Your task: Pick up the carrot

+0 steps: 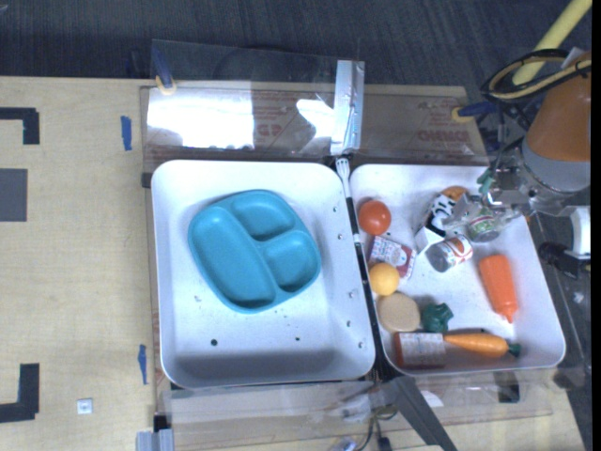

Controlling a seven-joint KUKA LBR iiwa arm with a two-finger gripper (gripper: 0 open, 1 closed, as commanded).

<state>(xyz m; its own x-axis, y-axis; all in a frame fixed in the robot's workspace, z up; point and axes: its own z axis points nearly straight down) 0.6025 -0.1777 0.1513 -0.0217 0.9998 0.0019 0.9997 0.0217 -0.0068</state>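
Carrot (479, 344) lies flat along the near wall of the right bin (549, 341), green top pointing right, its left end touching a small bottle (421, 349). The left bin (169, 280) holds a blue tray (254, 249). The arm (562, 134) hangs over the right bin's far corner, well apart from the carrot; whether the gripper (488, 205) is parted or closed I cannot tell. A good pick would come down over the carrot's middle, spanning its width, clear of the wall, the bottle and the orange tube (499, 286).
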